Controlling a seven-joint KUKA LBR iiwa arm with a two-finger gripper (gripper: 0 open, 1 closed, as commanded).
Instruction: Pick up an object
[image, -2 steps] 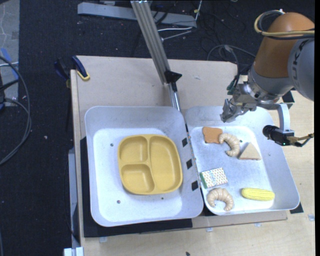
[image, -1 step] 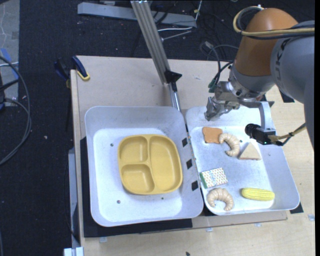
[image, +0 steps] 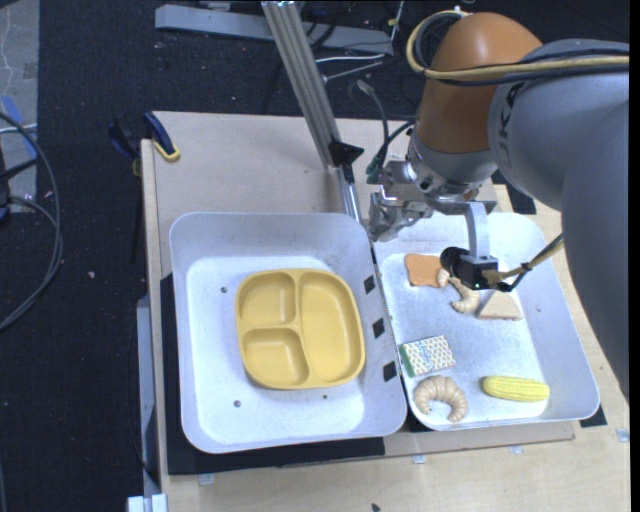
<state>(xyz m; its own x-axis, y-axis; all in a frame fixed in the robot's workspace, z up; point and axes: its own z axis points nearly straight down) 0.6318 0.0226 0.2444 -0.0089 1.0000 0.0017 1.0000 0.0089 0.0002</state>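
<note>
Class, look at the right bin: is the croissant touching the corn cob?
Apart. The camera view shows the croissant and corn cob lying side by side, with bare white bin floor plainly between them.

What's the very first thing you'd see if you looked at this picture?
The big yellow divided plate jumps out first, lying in the middle of the left bin. Next comes the grey robot arm with its orange band, reaching in from the right over the top of the right bin. Below it lie toy foods: a corn cob and a croissant near that bin's front edge.
</note>
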